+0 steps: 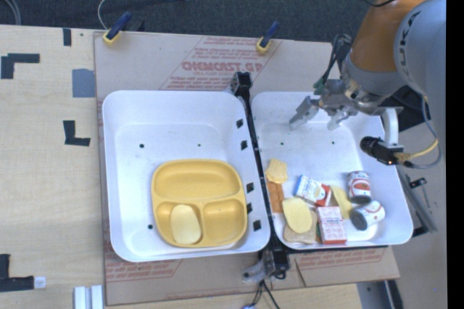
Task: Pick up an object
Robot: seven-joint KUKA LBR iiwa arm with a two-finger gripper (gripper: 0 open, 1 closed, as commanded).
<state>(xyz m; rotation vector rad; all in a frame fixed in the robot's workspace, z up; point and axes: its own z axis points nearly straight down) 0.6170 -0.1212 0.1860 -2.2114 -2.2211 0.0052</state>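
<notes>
1. Two shallow white bins sat side by side on the counter (43, 177): the left bin (119, 177) and the right bin (304, 144).
2. One yellow divided tray (199, 200) lay in the left bin, with three compartments, and one pale yellow oval piece (185, 223) lay in one of them.
3. One small can (359, 186) stood in the right bin.
4. One red-and-white carton (330, 223) lay there.
5. One blue-and-white packet (309, 188) lay there.
6. Two pale yellow rounded pieces, (276, 171) and (297, 215), lay there.
7. One white and red cup-like item (369, 215) lay there; its kind was unclear.
8. Two blue-and-yellow clamps, (114, 29) and (266, 37), gripped the board's far edge.
9. One arm (406, 32) carried one gripper (321, 114).
</notes>
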